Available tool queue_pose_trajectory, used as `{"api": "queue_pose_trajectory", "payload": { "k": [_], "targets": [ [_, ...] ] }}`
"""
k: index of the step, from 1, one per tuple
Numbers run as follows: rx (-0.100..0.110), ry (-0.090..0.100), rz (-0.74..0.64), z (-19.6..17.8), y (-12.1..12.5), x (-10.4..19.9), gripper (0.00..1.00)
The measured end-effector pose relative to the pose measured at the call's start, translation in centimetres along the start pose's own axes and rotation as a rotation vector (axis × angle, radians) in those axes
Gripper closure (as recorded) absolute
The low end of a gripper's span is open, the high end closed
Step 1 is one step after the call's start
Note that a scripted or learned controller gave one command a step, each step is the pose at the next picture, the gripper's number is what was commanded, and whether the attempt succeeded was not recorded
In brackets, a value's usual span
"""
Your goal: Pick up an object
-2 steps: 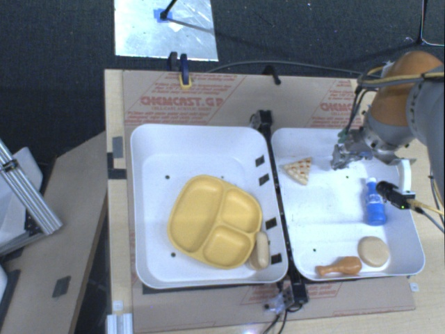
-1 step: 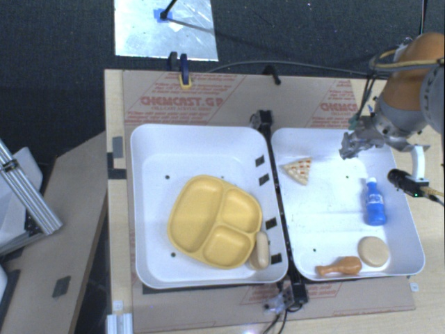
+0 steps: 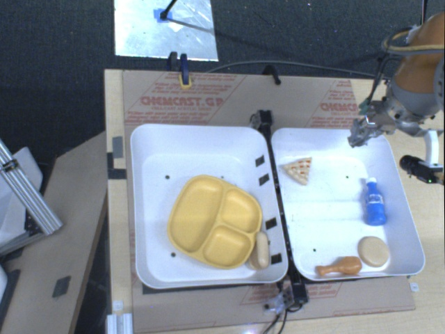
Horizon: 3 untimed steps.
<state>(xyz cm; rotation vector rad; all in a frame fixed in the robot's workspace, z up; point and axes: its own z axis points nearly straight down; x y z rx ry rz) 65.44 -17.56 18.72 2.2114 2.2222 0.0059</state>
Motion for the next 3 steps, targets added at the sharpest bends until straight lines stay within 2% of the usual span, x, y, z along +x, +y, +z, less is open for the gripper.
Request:
{"api": "queue_pose_trajectory", "payload": {
  "k": [1,2,3],
  "targets": [
    [-0.002,-0.001,-0.001,-6.6,0.1,0.2,1.0],
    [0.005,0.002,-0.003,-7.2,-0.7,5.4,1.0],
    [0.007,0.003,-0.003,-6.1,-1.3,9.8,1.0]
  ]
}}
